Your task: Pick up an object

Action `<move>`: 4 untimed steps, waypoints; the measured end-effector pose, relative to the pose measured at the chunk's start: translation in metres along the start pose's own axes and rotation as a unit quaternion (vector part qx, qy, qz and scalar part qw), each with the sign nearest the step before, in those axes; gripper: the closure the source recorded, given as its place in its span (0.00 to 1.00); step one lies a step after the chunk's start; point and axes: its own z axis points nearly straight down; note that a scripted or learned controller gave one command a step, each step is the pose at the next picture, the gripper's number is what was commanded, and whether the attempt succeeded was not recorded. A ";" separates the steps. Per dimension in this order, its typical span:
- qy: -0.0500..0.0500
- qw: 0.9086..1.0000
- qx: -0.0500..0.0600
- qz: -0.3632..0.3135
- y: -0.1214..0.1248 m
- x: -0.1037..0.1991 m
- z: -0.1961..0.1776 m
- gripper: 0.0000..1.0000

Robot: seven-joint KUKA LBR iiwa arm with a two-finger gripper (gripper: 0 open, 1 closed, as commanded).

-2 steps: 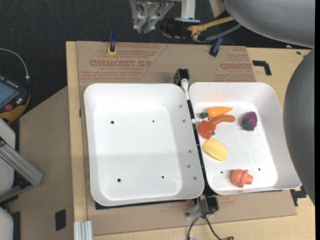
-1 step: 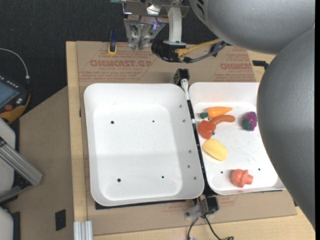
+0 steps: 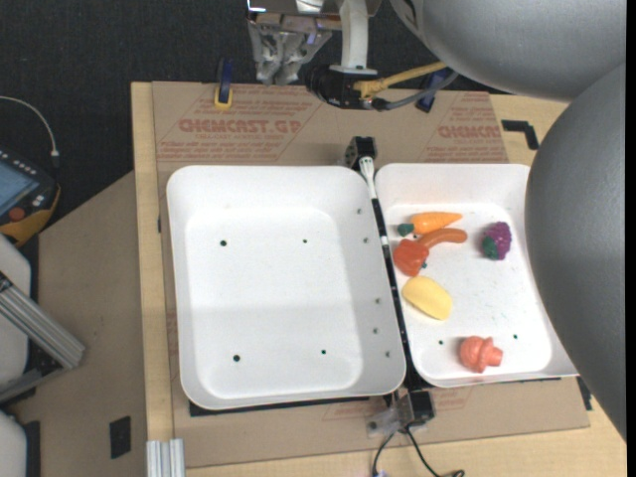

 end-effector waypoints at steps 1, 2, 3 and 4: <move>0.001 1.000 -0.002 -0.001 -0.043 0.000 -0.071 1.00; -0.002 1.000 0.006 0.001 -0.028 -0.001 0.005 1.00; -0.002 1.000 0.007 0.002 -0.002 -0.001 0.089 1.00; -0.002 1.000 0.008 0.003 -0.033 -0.035 0.163 1.00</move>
